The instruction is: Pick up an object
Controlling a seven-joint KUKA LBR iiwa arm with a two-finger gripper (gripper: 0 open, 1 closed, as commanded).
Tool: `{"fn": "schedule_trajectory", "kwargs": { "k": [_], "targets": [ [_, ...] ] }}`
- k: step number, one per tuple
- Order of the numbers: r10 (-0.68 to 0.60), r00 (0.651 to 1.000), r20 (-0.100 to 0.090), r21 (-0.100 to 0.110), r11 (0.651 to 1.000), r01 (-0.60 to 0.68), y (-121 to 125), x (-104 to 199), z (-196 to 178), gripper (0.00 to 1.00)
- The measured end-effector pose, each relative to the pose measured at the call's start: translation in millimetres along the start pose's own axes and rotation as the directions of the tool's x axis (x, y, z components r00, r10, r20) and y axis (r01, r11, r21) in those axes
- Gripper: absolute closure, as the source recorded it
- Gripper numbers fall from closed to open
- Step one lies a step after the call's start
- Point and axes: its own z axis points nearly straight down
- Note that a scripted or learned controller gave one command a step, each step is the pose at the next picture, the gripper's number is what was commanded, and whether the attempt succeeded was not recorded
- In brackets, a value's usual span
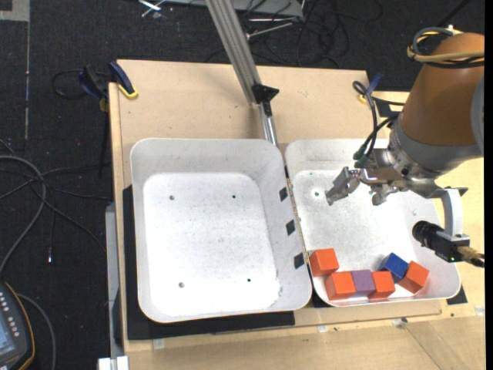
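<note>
The gripper hangs over the upper part of the right bin, its two fingers parted with nothing between them. The blocks lie well below it along that bin's lower wall, in a row running left to right: an orange block, a second orange block, a purple block, a third orange block, a blue block and a tilted orange block. The left bin touches the right bin's left side on the bench.
</note>
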Motion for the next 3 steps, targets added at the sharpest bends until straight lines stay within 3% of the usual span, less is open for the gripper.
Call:
{"fn": "schedule_trajectory", "kwargs": {
  "k": [1, 2, 3],
  "targets": [
    [0.003, 1.0, 0.0, 0.004, 1.0, -0.003, -27, -51, 171, 0.0],
    [0.007, 1.0, 0.0, 0.004, 1.0, -0.007, -27, -52, 163, 1.0],
    [0.004, 1.0, 0.0, 0.009, 1.0, -0.004, 13, -61, 190, 1.0]
  ]
}}
